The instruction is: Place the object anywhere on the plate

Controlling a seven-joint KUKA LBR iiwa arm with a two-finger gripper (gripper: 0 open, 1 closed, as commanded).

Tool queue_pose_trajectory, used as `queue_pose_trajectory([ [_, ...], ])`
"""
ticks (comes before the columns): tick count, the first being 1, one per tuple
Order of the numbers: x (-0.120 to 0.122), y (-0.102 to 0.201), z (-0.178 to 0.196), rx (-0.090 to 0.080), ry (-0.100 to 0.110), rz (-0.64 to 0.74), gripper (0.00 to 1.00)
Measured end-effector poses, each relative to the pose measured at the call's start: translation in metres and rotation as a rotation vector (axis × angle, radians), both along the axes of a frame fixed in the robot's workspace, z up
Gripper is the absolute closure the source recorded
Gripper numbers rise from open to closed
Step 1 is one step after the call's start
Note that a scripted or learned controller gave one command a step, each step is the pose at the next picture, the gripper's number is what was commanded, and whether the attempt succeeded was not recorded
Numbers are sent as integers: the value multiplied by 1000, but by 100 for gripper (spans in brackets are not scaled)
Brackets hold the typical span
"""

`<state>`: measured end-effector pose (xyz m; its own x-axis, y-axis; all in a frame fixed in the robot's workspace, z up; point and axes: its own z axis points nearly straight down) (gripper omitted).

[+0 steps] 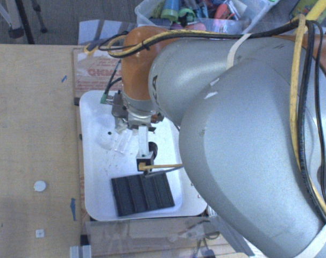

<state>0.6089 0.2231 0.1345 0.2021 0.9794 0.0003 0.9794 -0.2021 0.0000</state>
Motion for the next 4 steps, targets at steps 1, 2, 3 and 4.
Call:
queue_pose_trajectory([
  [1,51,3,94,-1,-1,260,100],
  [2,57,-1,93,-1,-2,466,100],
  [3,57,-5,170,-1,-4,617,100],
  [4,57,-4,128,-1,2,620,100],
])
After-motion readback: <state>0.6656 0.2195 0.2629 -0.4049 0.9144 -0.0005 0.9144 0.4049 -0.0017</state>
